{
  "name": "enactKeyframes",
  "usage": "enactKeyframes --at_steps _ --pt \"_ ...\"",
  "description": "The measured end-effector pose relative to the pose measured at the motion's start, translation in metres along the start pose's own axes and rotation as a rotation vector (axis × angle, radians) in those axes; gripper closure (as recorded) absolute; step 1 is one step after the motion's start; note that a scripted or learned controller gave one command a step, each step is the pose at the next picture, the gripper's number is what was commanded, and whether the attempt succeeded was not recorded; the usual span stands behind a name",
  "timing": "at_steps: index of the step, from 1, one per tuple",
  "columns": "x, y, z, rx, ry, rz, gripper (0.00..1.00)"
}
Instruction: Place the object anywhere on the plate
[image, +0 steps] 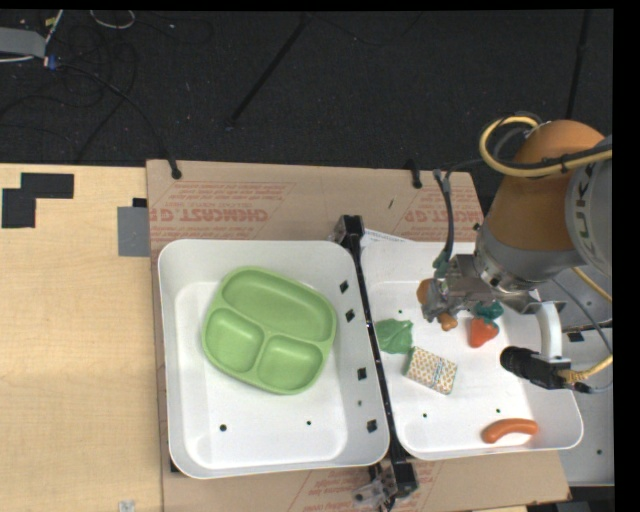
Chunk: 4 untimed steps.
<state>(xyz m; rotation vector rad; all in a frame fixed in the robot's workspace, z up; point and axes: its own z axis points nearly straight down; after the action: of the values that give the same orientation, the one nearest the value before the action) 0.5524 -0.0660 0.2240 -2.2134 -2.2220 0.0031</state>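
A light green plate (268, 330) with three compartments lies in the left bin (190, 440). My gripper (450, 303) hangs low over the upper middle of the right bin (470, 440), under the grey and orange wrist. Small orange bits (447, 322) show right at its tip, and I cannot make out whether they sit between its fingers. A red strawberry-like toy (483, 332) lies just to its right. Left of and below the gripper lie a crumpled green object (394, 335) and a patterned block (432, 371).
An orange sausage-shaped toy (509, 431) rests near the right bin's front edge. A black divider (366, 340) runs between the two bins. A black cable fitting (535, 367) juts over the right bin's right side.
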Motion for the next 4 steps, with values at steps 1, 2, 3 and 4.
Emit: enactKeyframes --at_steps 1,2,3,4 --pt "0.053 0.013 0.011 -0.001 0.000 -0.001 1.00" --pt "0.109 0.036 0.006 -0.003 0.000 -0.001 1.00" --pt "0.155 0.055 0.009 -0.003 -0.002 0.000 1.00" --pt "0.202 0.069 -0.003 -0.004 -0.001 -0.001 1.00"
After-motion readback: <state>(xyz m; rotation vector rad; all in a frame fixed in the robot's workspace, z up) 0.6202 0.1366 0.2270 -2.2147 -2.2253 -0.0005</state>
